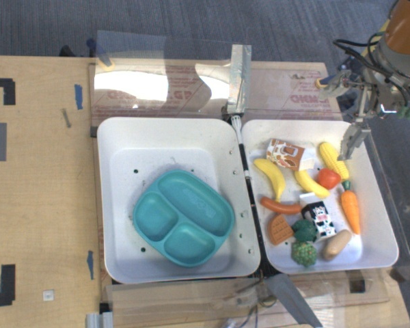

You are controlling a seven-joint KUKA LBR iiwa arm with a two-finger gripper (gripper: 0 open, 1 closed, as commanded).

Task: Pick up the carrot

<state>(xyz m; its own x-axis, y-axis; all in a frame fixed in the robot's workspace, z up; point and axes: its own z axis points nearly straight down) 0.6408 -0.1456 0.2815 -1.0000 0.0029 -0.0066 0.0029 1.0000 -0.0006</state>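
Lying near the right bin's (383,251) right wall, the carrot (351,211) runs top to bottom, green end up by the tomato (329,178). My gripper (352,142) hovers above the corn (333,160); its grip is unreadable. Left bin (116,183) holds a teal tray (183,216).

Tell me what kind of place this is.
Most likely a robot manipulation lab bench, not a kitchen. Two shallow white bins sit side by side on a plywood bench, the food looks like plastic toys, and a robot arm's tool hangs over the right-hand bin.
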